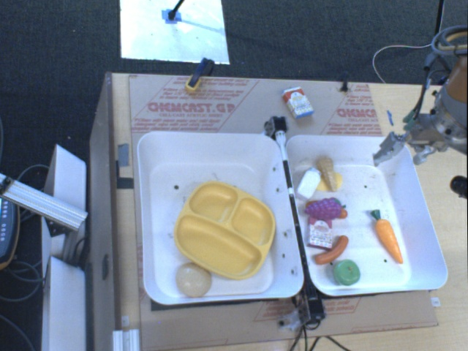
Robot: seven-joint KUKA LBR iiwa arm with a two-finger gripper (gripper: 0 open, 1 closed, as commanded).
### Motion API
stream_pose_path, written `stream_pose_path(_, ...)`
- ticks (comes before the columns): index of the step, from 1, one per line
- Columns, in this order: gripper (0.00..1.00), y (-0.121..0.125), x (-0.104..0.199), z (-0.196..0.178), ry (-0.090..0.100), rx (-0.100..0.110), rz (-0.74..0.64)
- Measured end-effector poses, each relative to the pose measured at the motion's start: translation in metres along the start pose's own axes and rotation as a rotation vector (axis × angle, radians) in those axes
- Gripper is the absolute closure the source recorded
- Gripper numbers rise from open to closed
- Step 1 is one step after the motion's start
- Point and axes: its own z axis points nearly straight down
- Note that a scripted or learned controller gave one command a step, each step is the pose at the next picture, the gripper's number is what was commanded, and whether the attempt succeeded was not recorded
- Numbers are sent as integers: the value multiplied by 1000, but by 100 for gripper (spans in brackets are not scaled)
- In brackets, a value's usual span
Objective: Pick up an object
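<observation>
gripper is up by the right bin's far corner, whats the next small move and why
Probably move the gripper toward the near side of the right bin and down, over the carrot. The gripper sits above the bin's far right rim with nothing under it, and the carrot lies alone on bare floor, apart from the grapes and sausage cluster, so it looks the easiest pick.

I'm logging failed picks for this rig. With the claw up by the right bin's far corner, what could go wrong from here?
1. The grapes, red packet and sausage lie packed together, so a descent there may nudge neighbours or catch two.
2. The claw hangs close to the right bin's rim and could clip it going down.
3. The carrot may roll away.
</observation>
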Motion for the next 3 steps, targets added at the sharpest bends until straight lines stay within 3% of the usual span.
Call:
stream_pose_path(1, 0, -52, 61, 97, 1, 2, 0)
stream_pose_path(2, 0, 9, 93, 168, 1, 1, 0)
stream_pose_path(3, 0, -37, 93, 167, 0, 1, 1)
